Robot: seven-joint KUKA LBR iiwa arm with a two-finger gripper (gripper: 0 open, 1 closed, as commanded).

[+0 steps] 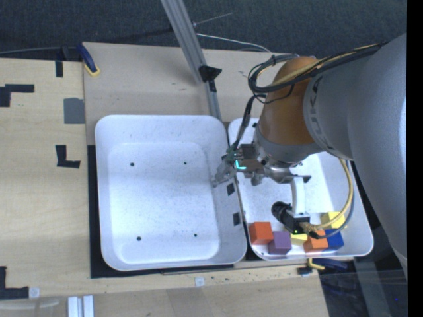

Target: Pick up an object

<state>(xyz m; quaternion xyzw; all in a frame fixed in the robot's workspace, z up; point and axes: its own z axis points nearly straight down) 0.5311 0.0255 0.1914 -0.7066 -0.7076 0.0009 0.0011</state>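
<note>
The grey arm (370, 111) comes in from the right and bends down over the right bin (360, 243), its orange band (287, 104) sitting just above the wrist. The wrist hangs over the ridge where the two bins meet, with black cables looping over its top. The hand (239, 167) is low at the near wall of the left bin (158, 190), lit by a small green glow; from above I cannot tell its state, nor whether anything sits in it.

The blocks lie below and to the right of the hand, bunched in the near corner of the right bin: an orange-red block (261, 232), a purple block (282, 241) touching it, then a yellow piece (299, 238), a smaller orange block (317, 243) and a blue one (334, 241).

Both bins rest on a pale wooden table (39, 197). A slanted metal rail (187, 38) rises above the hand, over dark carpet (79, 8).
</note>
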